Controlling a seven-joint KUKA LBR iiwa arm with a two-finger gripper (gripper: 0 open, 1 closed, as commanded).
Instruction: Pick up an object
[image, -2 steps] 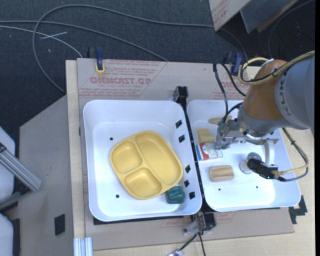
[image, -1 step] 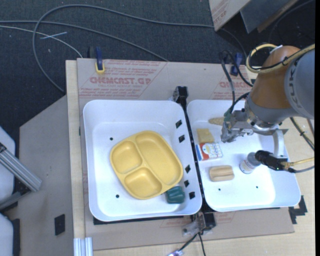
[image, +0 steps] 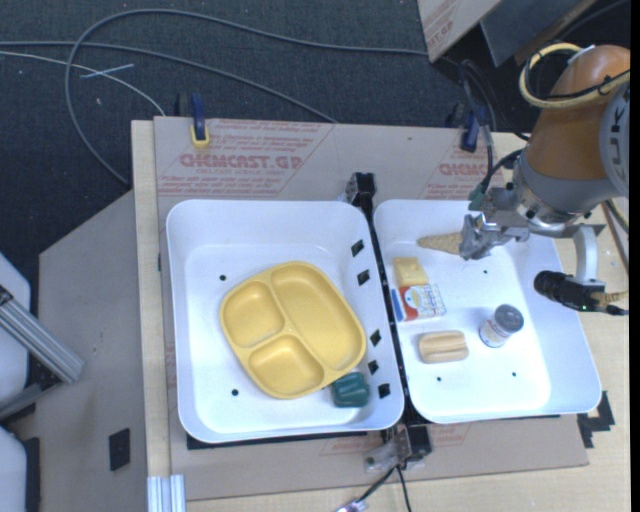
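My gripper (image: 476, 238) hangs low over the back of the right bin (image: 560, 390), below the grey wrist and orange band. A tan cone-shaped toy (image: 436, 242) lies just to its left, its wide end touching or tucked under the gripper. Nearer the front lie a yellow block (image: 407, 271), a white packet with red and blue print (image: 420, 300), a tan bread roll (image: 442, 346) and a small silver-topped jar (image: 500, 325). In the left bin (image: 190, 300) lie a yellow divided plate (image: 291, 328) and a green piece (image: 350, 390) by its front right corner.
A black divider with clips (image: 372, 290) runs between the bins. A black cable fitting (image: 566, 289) sticks out over the right bin's right side. Clamps (image: 199, 120) hold the cardboard sheet at the back.
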